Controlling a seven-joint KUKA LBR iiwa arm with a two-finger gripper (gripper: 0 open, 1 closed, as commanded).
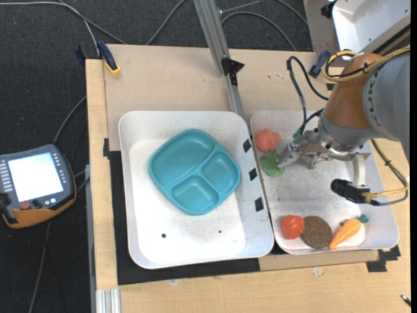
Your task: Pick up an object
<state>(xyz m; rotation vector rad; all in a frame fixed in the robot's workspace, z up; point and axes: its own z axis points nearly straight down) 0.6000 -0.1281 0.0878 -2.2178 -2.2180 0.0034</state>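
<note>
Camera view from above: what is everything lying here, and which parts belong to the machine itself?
white bins: two, white, side by side on the bench
divided plate: one, teal, in the left bin
green toy: one, green, upper left of the right bin, at the claw's tip
pinkish toy: one, salmon pink, just above the green one
tomato: one, red, right bin's near edge
brown disc: one, brown, beside the tomato
carrot: one, orange, right of the disc
handheld screen: one, grey and orange, on the floor at left
arm: one, grey with orange band
claw: one, metal, over the right bin
</note>
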